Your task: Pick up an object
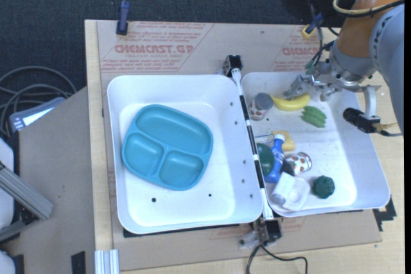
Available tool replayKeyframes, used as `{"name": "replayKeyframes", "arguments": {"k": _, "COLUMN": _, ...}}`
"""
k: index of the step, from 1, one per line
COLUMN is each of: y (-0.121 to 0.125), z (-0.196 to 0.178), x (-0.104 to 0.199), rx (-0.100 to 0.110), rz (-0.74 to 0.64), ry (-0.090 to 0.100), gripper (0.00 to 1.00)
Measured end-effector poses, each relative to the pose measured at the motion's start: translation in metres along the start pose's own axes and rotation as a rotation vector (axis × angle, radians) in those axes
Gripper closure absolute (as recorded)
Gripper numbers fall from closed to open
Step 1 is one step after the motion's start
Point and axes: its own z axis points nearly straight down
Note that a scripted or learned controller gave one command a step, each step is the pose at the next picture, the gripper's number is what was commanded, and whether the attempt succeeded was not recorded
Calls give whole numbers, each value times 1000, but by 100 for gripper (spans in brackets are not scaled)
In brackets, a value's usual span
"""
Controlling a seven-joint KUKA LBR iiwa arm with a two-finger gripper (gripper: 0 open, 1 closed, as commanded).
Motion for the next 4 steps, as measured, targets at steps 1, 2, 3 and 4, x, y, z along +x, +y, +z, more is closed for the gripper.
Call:
{"name": "replayKeyframes", "arguments": {"k": 1, "y": -3, "z": -4, "x": 0, "rx": 8, "rz": -1, "ry": -1, "gripper": 100}}
{"name": "replayKeyframes", "arguments": {"k": 2, "y": -3, "z": -4, "x": 0, "rx": 9, "rz": -1, "ry": -1, "gripper": 0}}
{"name": "replayKeyframes", "arguments": {"k": 3, "y": -66, "z": 7, "x": 19, "rx": 11, "rz": 3, "ry": 0, "gripper": 0}}
{"name": "replayKeyframes", "arguments": {"k": 4, "y": -65, "z": -4, "x": 19, "rx": 8, "rz": 3, "ry": 0, "gripper": 100}}
